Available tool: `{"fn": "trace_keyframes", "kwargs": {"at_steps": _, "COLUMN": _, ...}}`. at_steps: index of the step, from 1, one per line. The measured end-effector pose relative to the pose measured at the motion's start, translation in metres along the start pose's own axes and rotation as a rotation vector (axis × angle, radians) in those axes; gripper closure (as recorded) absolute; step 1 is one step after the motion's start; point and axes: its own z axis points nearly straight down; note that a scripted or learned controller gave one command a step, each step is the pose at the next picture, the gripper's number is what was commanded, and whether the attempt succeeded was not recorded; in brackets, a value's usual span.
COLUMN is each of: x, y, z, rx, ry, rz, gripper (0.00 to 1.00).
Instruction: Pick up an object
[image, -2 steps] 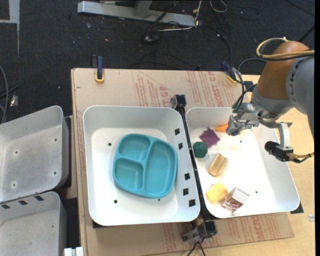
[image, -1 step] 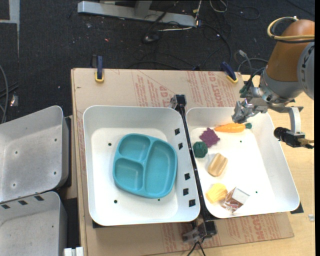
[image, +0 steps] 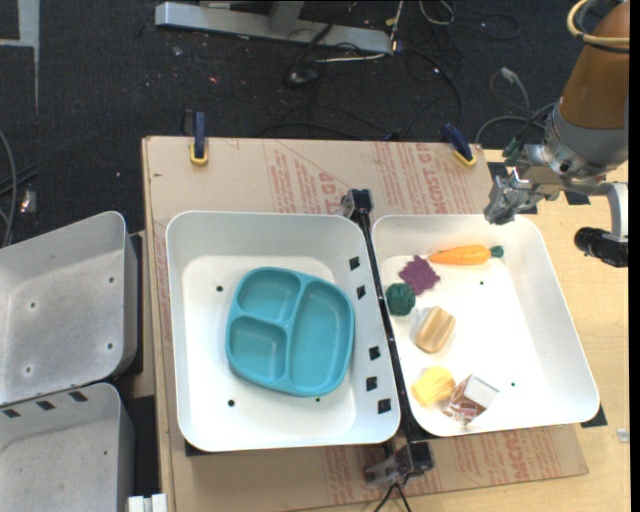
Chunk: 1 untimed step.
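The scene is evenly and brightly lit from above, with soft, short shadows. The two white bins (image: 275, 232) come close to overexposure, their floors pale and nearly featureless. The teal tray (image: 291, 331) at centre left carries gentle sheen along its ridges. The dark floor (image: 80, 90) in the upper left stays dim and speckled. Focus is fair across the worktop (image: 300, 170), though fine detail is soft and slightly grainy. The tool (image: 503, 205) at upper right looks a little blurred.
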Motion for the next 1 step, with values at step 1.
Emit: {"fn": "trace_keyframes", "kwargs": {"at_steps": 1, "x": 0.0004, "y": 0.0010, "z": -0.0127, "rx": 0.004, "ry": 0.001, "rz": 0.000, "gripper": 1.00}}
